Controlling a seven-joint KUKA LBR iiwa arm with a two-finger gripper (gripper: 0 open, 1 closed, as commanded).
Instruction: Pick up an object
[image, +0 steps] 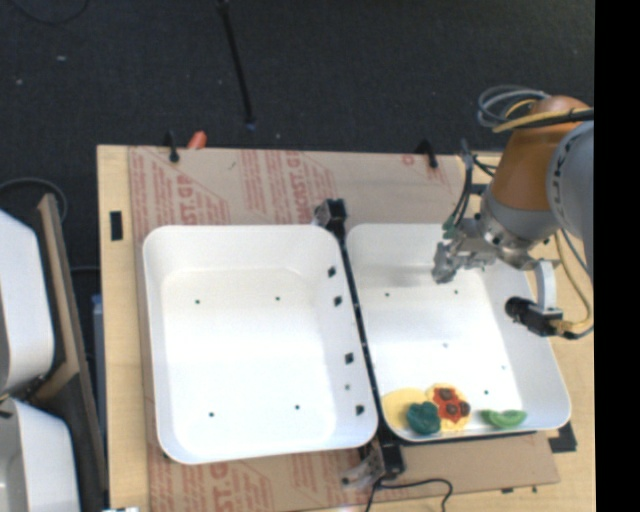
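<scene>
Gripper (446, 262), state unclear, over right bin (520, 345); toys (441, 410) well apart.

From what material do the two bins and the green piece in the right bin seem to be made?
The left bin and right bin look like smooth, glossy white plastic: thin rounded rims and soft highlights. The green piece looks like soft plastic or rubber, matte, with a rounded shape; it is too small to tell for sure.

bench (230, 185): printed board on top | bears: left bin (250, 340), right bin (420, 330) | bins apparently touching
</scene>
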